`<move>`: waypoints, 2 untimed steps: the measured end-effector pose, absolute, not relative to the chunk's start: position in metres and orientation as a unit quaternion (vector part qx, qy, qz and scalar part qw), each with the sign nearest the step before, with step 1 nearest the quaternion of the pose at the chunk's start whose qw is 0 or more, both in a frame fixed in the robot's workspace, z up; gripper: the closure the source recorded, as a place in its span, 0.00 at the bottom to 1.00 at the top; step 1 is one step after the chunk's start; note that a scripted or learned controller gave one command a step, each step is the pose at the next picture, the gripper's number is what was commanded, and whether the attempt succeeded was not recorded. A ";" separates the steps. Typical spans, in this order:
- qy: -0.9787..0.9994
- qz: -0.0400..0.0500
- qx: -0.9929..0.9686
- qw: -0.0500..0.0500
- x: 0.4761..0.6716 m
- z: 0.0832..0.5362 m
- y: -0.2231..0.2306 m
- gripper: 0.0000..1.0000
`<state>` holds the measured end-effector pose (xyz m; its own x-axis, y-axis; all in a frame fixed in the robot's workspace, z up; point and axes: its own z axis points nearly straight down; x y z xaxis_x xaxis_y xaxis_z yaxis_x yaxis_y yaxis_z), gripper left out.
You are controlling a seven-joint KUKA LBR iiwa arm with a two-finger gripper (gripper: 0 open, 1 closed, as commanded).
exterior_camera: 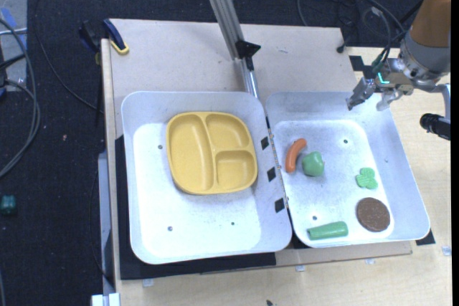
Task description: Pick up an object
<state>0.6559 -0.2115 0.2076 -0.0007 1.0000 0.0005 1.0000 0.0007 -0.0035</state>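
Fingers hang over the far rim of the right bin, near its far right corner, spread a little apart with nothing between them; they hold no object. They sit at the end of the grey arm, which comes in from the counter's right edge with its orange band just above the wrist.

From the one overhead view, the candidate things all lie on the floor of the right bin, below and well apart from the fingers. An orange carrot-shaped piece lies tilted near the bin's left wall, its lower end just beside a green lump. A smaller green leafy piece sits toward the right wall, and a brown disc lies nearer the front right corner. A long green piece lies along the front edge.

The left bin carries a yellow divided plate, set toward its far half, with its compartments bare.

As for progress, I judge the pick to be at its start: no object is lifted or touched, and the fingers are not yet down among the things. Choosing a target, descending over it, closing and lifting all appear left to do.
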 end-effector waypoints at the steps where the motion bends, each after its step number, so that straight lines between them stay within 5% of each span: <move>1: -0.708 0.000 -0.707 0.000 0.657 0.210 -0.211 0.00; 2: -0.707 0.002 -0.707 0.001 0.657 0.154 -0.221 0.00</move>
